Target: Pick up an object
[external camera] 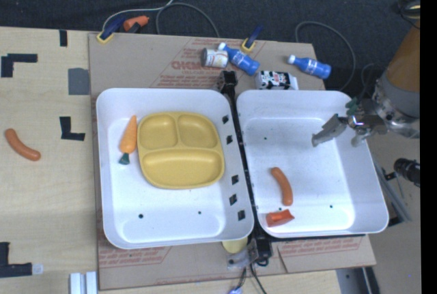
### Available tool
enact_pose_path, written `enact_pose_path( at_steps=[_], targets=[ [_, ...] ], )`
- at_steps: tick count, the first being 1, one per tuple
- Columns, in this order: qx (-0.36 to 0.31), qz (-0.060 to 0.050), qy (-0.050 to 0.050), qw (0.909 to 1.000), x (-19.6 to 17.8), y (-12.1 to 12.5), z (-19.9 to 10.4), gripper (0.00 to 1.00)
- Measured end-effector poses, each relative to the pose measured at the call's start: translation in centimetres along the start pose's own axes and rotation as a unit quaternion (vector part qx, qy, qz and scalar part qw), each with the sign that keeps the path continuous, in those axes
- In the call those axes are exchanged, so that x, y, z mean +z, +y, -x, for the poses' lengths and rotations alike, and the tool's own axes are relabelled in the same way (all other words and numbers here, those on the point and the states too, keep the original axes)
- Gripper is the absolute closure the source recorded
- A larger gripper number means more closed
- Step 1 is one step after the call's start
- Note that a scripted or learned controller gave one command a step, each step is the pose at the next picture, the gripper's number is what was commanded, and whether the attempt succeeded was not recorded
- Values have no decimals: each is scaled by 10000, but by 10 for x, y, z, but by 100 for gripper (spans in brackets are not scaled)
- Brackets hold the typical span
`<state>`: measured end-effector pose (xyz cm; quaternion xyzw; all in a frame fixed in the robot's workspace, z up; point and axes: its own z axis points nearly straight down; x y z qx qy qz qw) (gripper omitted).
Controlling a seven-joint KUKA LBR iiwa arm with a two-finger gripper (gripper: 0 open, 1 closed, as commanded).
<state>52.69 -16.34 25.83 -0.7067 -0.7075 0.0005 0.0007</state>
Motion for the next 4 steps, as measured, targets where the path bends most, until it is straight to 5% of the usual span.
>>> enact_pose_path(
  at_steps=[1, 2, 3, 4],
  targets=[
    [-28, -58, 23, 10000, 129, 10, -71, 0],
    [8, 24, -10, 10000, 175, -20, -52, 0],
    [7, 39, -21, 10000, 162, -18, -52, 100],
    [-37, 42, 14, 10000, 69, -25, -116, 100]
  ],
)
